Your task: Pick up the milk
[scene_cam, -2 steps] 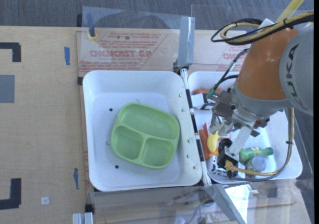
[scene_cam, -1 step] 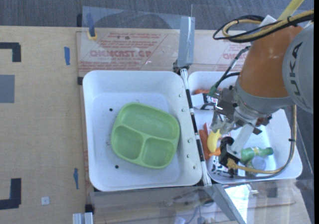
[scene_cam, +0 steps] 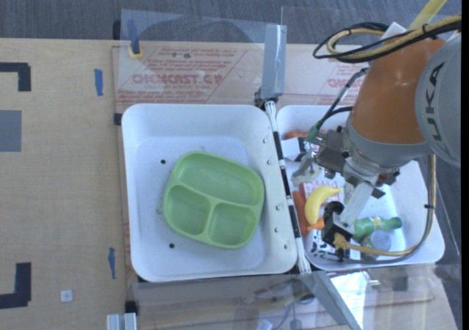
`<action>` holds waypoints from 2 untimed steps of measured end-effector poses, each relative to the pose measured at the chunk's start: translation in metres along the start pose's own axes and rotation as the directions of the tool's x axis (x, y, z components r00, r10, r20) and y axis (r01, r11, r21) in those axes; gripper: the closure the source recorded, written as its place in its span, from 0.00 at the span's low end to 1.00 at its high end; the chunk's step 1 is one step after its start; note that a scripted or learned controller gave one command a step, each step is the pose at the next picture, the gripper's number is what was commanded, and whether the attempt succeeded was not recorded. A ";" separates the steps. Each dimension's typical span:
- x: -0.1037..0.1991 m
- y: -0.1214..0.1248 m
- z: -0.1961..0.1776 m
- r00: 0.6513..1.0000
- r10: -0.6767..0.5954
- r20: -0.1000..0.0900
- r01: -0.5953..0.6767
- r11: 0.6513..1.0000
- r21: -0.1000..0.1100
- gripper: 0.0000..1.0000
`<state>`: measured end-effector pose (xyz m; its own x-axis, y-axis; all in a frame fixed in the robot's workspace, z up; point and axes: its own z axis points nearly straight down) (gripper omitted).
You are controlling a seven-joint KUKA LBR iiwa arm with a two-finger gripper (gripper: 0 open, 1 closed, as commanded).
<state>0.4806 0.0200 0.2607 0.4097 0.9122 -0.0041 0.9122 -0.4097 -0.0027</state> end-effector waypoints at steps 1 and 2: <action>-0.005 0.098 0.077 0.999 -0.034 -0.002 0.034 0.999 -0.002 0.00; 0.061 0.060 0.055 0.999 -0.052 -0.004 0.052 0.999 -0.003 0.00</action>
